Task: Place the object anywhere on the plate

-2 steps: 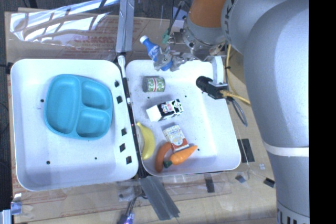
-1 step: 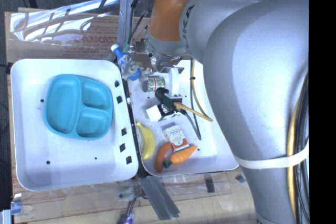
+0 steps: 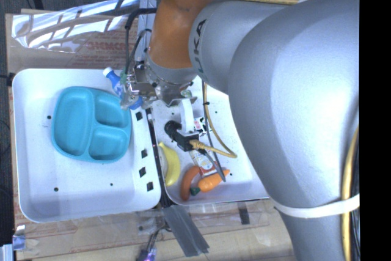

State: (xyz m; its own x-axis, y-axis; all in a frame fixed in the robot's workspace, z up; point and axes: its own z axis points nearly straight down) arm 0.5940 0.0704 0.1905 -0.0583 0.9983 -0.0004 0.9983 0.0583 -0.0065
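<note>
Left bin: blue plate. Right bin: banana, carrot, sausage. Hand above plate's edge; grip state unreadable.

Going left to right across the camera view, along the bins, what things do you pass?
Blue divided plate → small blue object by the tool → banana → carrot
</note>
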